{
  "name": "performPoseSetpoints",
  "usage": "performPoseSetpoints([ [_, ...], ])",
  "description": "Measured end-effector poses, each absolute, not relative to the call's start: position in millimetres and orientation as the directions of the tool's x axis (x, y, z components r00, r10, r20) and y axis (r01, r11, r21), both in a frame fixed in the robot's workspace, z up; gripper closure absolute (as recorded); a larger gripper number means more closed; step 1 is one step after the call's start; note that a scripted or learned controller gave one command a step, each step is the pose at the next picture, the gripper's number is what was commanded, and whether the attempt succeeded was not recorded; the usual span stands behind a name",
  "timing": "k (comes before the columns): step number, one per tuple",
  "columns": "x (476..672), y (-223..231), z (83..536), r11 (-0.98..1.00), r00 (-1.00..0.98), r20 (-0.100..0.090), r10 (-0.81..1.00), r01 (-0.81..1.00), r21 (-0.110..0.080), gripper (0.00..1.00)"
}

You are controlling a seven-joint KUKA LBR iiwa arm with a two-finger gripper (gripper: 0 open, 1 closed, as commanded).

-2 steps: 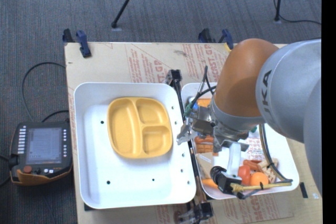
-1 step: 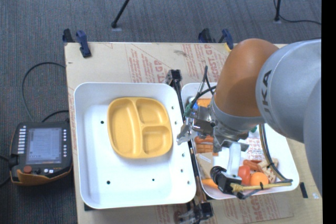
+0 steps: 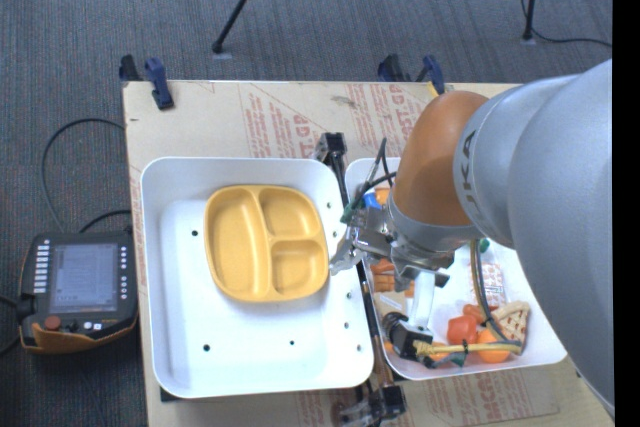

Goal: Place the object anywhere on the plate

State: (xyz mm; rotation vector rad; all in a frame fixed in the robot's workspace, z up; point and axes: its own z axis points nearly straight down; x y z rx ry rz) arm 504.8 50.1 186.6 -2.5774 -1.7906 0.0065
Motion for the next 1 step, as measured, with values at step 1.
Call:
performPoseSetpoints([
  [1, 588.1, 121.1, 186.4, -0.696, 0.696, -0.002, 0.718, 0.718, -0.003, 0.0],
])
